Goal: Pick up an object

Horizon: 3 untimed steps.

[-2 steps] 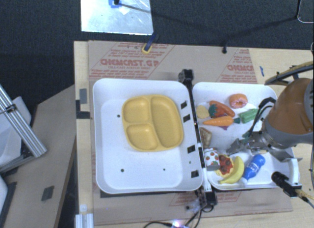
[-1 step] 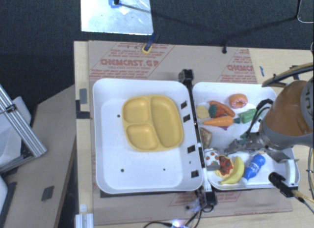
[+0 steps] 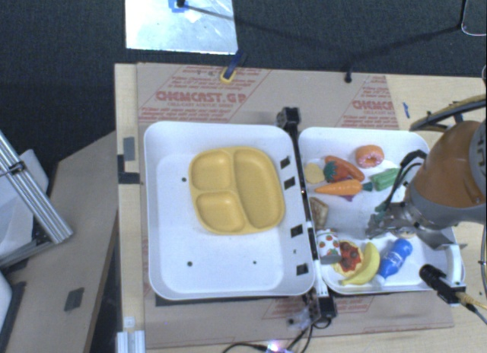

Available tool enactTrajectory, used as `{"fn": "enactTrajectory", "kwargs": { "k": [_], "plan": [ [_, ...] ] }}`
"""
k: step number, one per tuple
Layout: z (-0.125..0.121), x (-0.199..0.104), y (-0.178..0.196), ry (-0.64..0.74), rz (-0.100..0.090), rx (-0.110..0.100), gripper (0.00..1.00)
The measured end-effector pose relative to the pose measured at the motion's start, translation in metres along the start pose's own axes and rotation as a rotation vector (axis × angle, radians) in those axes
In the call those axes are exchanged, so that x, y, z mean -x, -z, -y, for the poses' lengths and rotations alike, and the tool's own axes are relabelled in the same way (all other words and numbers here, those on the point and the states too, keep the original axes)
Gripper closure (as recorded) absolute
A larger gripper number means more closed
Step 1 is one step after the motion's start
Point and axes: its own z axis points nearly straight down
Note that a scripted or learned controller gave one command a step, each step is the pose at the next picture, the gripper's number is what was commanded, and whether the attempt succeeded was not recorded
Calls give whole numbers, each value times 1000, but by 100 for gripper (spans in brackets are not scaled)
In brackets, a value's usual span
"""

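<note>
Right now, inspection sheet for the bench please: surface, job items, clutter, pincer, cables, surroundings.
Surface: two white bins side by side, left bin and right bin, on a printed cardboard sheet.
Job's things: in the right bin, a carrot, donut, banana, blue bottle, pizza slice.
Clutter: yellow divided tray in the left bin.
Pincer: pincer low over the right bin, nothing visibly held.
Cables: wires at the front edge.
Surroundings: dark floor, shiny panel behind.

A yellow sectioned tray (image 3: 234, 190) lies in the left white bin (image 3: 163, 214); a foil-like sheet (image 3: 179, 7) lies beyond the bench.
</note>
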Motion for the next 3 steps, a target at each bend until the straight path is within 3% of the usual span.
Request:
{"fn": "enactTrajectory", "kwargs": {
  "k": [2,3],
  "plan": [
    [-13,-4,126,5,1,1,100],
    [-14,-4,128,5,0,-4,100]
  ]
}}
